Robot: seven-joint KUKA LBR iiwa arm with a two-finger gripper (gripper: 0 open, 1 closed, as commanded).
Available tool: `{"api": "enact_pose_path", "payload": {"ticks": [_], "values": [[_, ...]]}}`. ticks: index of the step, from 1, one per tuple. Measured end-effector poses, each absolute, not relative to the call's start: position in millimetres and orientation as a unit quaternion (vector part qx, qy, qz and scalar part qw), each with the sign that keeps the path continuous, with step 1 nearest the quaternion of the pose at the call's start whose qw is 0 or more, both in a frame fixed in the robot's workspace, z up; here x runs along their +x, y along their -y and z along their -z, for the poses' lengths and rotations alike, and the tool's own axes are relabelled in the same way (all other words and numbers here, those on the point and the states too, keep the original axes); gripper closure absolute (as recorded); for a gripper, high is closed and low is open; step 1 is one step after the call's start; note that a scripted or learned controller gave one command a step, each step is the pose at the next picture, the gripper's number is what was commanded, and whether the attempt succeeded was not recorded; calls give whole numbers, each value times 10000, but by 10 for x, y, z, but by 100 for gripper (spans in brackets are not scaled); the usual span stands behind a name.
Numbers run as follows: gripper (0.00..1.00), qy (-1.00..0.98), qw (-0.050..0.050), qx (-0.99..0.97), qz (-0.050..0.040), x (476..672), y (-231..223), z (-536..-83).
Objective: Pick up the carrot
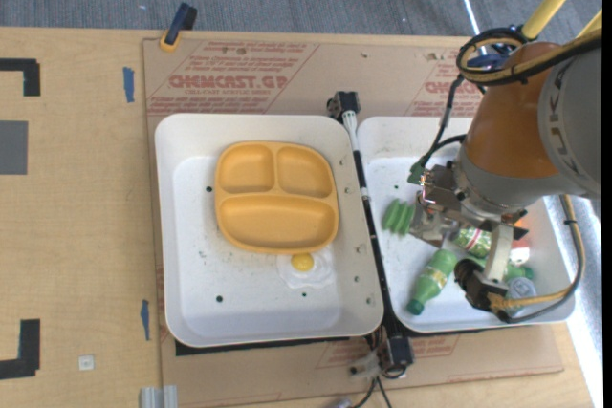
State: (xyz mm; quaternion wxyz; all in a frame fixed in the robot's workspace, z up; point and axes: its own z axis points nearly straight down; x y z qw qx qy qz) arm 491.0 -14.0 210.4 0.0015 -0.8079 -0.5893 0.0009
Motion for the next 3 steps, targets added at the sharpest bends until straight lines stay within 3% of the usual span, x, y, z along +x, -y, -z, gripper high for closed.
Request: {"api": "enact_pose_path", "payload": {"ticks": [1, 2, 3], "values": [[100, 4890, 0, -8723, 0, 4796, -65, -2191], [100, 3380, 13, -9411, -16, 4787, 320, -2005], [100, 1594, 3, -9872, -7, 4793, -133, -2028]]}}
